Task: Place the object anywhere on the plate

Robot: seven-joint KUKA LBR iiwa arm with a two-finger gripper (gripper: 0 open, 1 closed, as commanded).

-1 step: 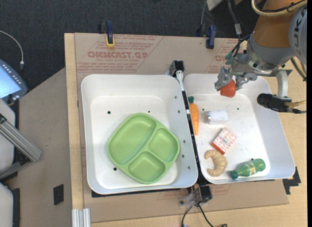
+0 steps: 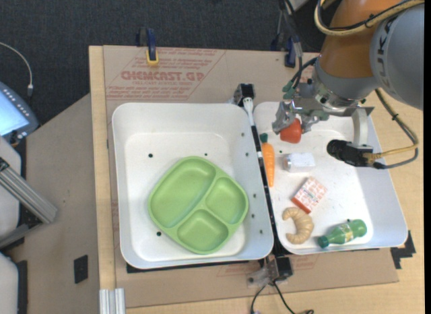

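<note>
Reaching in from the right, bent down over the far part of the right bin [image 2: 387, 201]. Claw [image 2: 291, 125] pointing down, closed around a small red object [image 2: 291, 131], lifted just above the bin floor. Below it: carrot [image 2: 268, 162], small white block [image 2: 298, 162], croissant [image 2: 299, 224], green bottle [image 2: 342, 232]. Green plate [image 2: 198, 204] in left bin [image 2: 128, 171].

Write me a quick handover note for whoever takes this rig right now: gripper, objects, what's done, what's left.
Gripper: over the right bin's far left corner, with a red object between its fingers.
Green plate: in the left bin, nothing on it.
Right bin also holds a carrot, white block, red-and-white box, croissant, green bottle.
Done: grasp. Left: carry to the plate and release.
</note>
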